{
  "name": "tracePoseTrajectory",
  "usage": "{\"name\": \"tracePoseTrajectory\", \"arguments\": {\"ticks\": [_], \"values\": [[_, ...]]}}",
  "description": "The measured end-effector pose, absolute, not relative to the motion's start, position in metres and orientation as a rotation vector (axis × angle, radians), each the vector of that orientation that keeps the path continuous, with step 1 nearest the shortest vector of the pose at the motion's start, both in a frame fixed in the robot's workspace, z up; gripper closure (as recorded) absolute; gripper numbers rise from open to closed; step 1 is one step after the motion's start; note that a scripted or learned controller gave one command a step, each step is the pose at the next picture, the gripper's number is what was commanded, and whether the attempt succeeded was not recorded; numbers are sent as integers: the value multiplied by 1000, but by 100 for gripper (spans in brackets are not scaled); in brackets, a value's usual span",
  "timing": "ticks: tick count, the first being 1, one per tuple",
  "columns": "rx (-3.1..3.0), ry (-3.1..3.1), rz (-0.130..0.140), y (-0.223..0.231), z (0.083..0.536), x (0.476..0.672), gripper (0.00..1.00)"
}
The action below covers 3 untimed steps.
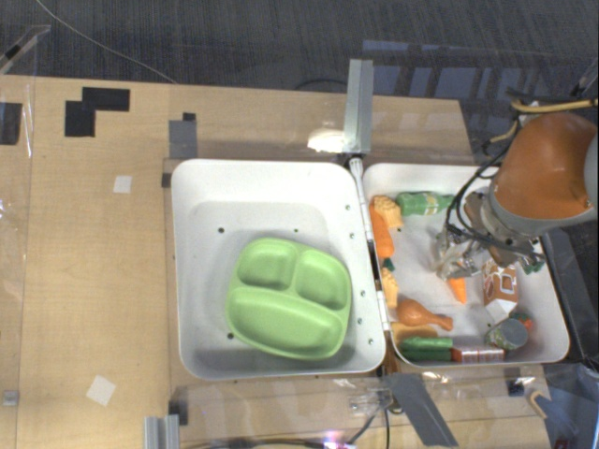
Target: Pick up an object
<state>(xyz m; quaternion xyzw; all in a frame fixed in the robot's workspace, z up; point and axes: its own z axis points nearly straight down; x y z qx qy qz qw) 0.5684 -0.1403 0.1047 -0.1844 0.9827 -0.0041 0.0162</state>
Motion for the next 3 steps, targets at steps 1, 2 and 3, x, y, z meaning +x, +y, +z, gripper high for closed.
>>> {"name": "tracePoseTrajectory", "arguments": {"ticks": [1, 2, 3], "values": [[-1153, 2898, -18, -143, 92, 529, 100], [-1749, 2592, -15, -170, 91, 555, 100], [-2038, 2375, -18, -191, 248, 625, 100]]}}
